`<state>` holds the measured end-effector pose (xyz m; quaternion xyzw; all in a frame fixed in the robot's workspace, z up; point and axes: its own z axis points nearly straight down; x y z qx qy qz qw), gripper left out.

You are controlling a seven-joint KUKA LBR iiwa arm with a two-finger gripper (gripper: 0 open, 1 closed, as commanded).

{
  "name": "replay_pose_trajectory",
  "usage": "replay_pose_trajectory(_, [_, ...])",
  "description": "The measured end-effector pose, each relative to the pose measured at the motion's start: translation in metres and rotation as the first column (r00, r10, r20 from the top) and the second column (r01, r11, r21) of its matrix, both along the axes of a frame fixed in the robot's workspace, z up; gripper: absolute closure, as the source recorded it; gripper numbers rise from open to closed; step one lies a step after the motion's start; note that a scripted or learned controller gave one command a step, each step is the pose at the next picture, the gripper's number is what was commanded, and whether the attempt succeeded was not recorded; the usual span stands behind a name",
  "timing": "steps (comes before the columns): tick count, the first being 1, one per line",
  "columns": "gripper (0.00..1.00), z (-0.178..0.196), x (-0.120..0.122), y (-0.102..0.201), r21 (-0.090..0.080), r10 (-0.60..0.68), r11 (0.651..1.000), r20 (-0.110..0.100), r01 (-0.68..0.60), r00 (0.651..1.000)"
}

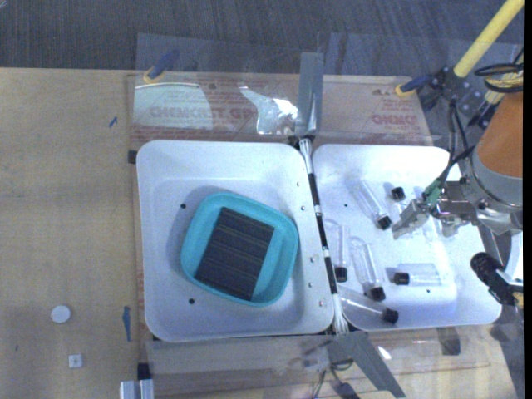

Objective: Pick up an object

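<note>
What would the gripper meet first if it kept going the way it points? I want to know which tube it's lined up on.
The gripper points left and down over the right bin. The first thing in line looks like the clear tube with a black cap, though depth is unclear.

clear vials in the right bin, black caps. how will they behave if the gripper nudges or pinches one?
The vials lie on their sides on the smooth right bin floor, so a nudge probably rolls them. They look clear and glossy, likely slippery to pinch and hard to see. Being small and apparently hollow, they are probably light and may skid away from the gripper.
</note>
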<state>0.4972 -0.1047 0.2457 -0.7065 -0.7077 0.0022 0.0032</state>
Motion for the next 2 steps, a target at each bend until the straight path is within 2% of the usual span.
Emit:
replay_pose_trajectory(1, [0.00, -0.035, 0.047, -0.058, -0.002, 0.149, 0.989, 0.005, -0.149, 0.989])
replay_pose_trajectory(2, [0.00, -0.121, 0.091, -0.103, -0.001, 0.225, 0.974, 0.006, -0.225, 0.974])
